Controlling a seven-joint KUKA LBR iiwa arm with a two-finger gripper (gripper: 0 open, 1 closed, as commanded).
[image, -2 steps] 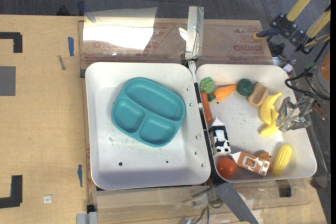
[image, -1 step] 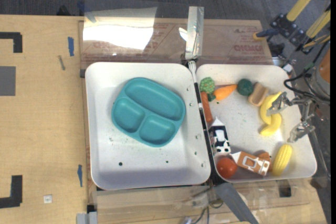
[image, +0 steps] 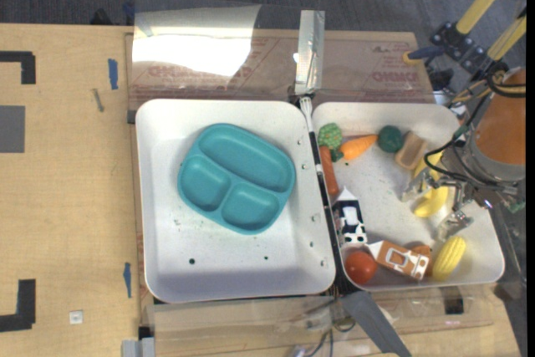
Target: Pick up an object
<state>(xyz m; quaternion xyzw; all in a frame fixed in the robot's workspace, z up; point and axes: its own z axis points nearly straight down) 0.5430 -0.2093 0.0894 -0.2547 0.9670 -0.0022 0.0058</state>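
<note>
My gripper (image: 435,206) hangs low over the right part of the right bin (image: 493,276), below the arm's orange band (image: 508,132). It is open, with one metal finger (image: 411,192) to the left and the other to the lower right of a yellow toy fruit (image: 429,203). The fruit lies on the bin floor between them. Close by are a tan block (image: 410,151), a green ball (image: 389,138) and a yellow corn cob (image: 449,257).
The right bin also holds a carrot (image: 358,147), broccoli (image: 329,135), a red tomato (image: 361,266), an orange and white carton (image: 402,258) and a black and white toy cow (image: 350,221). A teal divided plate (image: 236,177) lies in the left bin (image: 159,263).
</note>
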